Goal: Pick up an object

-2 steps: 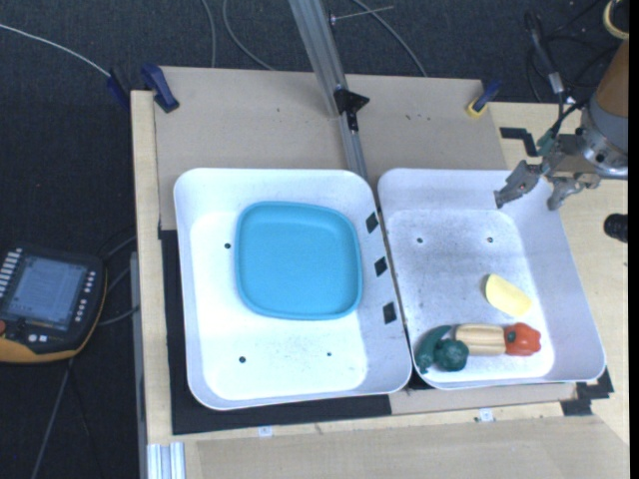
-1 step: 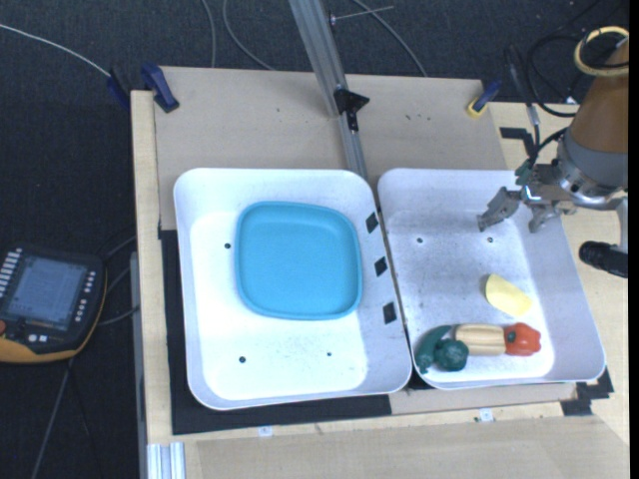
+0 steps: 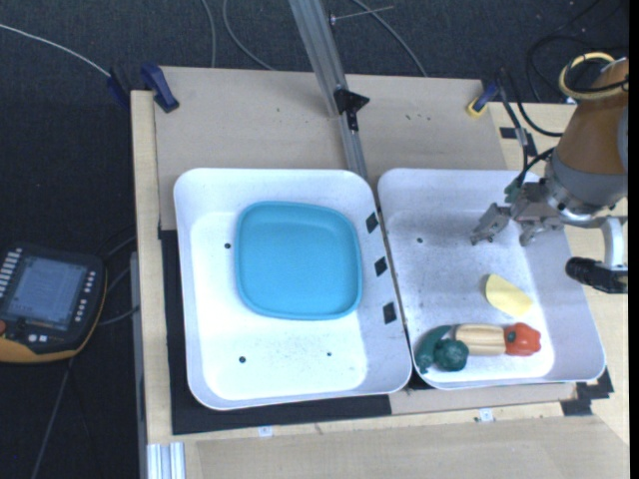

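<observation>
In the right bin (image 3: 439,267) lie several small objects near its front edge. A yellow wedge-shaped piece (image 3: 508,294) sits at the right. Below it a tan roll (image 3: 479,339) lies flat, with a red piece (image 3: 522,339) at its right end and a dark green lump (image 3: 442,352) at its left. My gripper (image 3: 504,234) is over the bin's back right part, above and behind the yellow piece and apart from it. Its fingers (image 3: 486,228) are spread open with nothing between them.
The left bin (image 3: 200,267) holds a blue square plate (image 3: 299,259). A metal pole (image 3: 329,58) slants down to the gap between the bins. A handheld control pad (image 3: 45,297) lies off the bench at the left. Cables run across the dark floor behind.
</observation>
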{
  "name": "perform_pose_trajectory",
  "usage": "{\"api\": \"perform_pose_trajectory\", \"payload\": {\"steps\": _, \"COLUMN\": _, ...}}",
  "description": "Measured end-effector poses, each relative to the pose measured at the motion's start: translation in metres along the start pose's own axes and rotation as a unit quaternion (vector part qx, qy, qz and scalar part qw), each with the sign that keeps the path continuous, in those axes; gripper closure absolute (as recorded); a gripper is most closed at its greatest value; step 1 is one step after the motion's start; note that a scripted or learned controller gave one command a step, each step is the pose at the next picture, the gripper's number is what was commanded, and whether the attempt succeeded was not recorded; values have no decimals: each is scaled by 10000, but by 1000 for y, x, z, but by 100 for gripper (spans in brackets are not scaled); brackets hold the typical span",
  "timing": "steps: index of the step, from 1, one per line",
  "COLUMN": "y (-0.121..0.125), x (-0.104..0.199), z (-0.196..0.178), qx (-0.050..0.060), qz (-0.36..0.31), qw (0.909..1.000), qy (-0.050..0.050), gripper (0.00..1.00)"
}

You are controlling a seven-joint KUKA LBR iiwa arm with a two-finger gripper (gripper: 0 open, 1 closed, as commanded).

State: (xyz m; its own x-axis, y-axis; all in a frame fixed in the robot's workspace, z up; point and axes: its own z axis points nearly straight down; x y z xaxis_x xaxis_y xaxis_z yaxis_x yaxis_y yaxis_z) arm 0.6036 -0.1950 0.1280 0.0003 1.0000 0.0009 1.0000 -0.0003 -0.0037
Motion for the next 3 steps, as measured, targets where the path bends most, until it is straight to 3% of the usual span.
{"api": "perform_pose_trajectory", "payload": {"steps": 1, "y": 2, "x": 0, "z": -13, "qx": -28, "qz": -4, "qw": 10000, "qy": -6, "gripper": 100}}
{"api": "perform_pose_trajectory", "payload": {"steps": 3, "y": 2, "x": 4, "z": -93, "qx": -38, "qz": -3, "qw": 10000, "qy": -9, "gripper": 100}}
